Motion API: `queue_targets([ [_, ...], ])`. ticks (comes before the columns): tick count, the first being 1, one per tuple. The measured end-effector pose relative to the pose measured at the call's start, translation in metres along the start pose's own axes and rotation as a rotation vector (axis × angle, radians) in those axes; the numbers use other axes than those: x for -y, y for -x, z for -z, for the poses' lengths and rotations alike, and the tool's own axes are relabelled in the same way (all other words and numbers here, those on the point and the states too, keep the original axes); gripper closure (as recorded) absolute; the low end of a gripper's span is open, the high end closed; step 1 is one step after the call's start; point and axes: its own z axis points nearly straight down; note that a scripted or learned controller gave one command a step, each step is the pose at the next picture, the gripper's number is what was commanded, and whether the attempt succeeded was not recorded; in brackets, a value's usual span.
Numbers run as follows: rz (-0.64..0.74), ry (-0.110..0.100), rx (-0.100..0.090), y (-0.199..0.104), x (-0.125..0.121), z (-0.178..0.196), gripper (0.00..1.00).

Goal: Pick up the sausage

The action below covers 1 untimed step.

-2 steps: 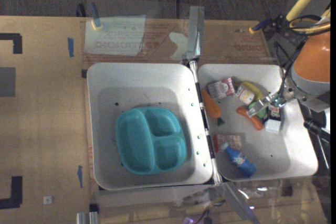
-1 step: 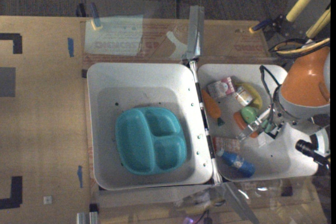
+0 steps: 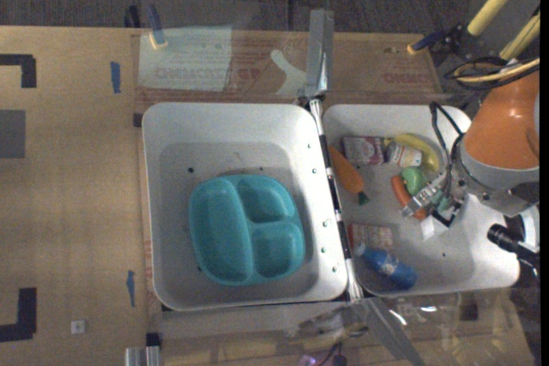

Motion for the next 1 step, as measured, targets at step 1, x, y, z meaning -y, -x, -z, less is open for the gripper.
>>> queue_targets([
  [1,-0.266,-0.014,-0.011,-0.0279,-0.0807,0.1449,1.0],
])
